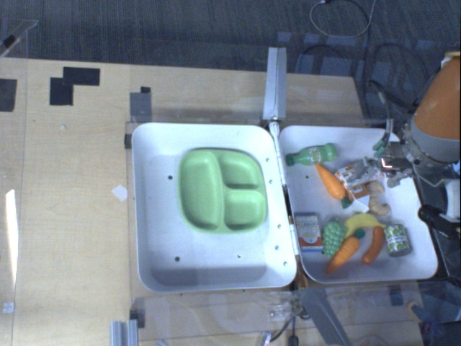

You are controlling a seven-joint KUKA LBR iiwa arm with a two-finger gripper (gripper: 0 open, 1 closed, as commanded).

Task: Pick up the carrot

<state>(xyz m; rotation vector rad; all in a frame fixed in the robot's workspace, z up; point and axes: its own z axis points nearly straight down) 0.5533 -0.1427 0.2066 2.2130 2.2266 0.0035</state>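
Two orange carrot-shaped pieces lie in the right bin. One carrot lies slanted in the upper middle, just below a green bottle. The other carrot rests near the front wall, beside a green bunch of grapes. My gripper hangs over the bin's upper right part, above a printed snack packet and to the right of the upper carrot. Nothing is seen held in it. The grey arm with its orange band comes in from the right edge.
The left bin holds a green divided plate. The right bin also holds a yellow banana, a reddish sausage, a small can, a small box and a beige lump. Cables trail behind the bins.
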